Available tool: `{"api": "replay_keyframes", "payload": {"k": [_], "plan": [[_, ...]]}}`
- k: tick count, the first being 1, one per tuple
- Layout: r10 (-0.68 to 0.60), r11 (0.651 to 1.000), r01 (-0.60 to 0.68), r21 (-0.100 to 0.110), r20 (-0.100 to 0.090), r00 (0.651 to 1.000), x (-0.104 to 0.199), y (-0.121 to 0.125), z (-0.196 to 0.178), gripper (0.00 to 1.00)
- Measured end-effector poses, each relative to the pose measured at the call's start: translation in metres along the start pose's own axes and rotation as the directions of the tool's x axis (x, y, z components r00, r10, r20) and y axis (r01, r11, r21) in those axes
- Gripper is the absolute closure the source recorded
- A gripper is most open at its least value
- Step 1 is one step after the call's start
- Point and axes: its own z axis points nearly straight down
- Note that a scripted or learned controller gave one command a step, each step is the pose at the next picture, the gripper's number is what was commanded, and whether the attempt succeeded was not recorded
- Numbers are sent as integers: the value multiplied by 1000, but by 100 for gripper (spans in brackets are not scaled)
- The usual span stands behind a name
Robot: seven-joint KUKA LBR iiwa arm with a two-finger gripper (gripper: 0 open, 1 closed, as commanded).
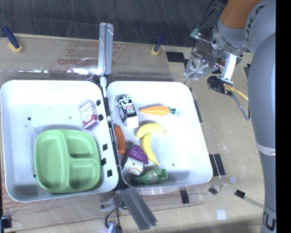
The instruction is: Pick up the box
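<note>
Hovering past the right bin's (196, 125) back-right corner, your gripper (195, 72) hangs over the surface w/ fingers spread, nothing between them. Box (88, 114) sits in the left bin (14, 130), just behind the green tray (67, 160).

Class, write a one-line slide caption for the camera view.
Gripper hovers outside the right bin; small box lies in the left bin above a green tray.
</note>
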Motion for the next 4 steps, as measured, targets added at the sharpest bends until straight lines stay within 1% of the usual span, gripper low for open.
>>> {"api": "replay_keyframes", "payload": {"k": [1,2,4], "plan": [[164,986,-164,-11,-7,986,-3,-1,-140,100],[-52,999,52,-8,-3,999,-8,7,-54,100],[-70,998,70,-3,-4,998,-2,6,-74,100]]}}
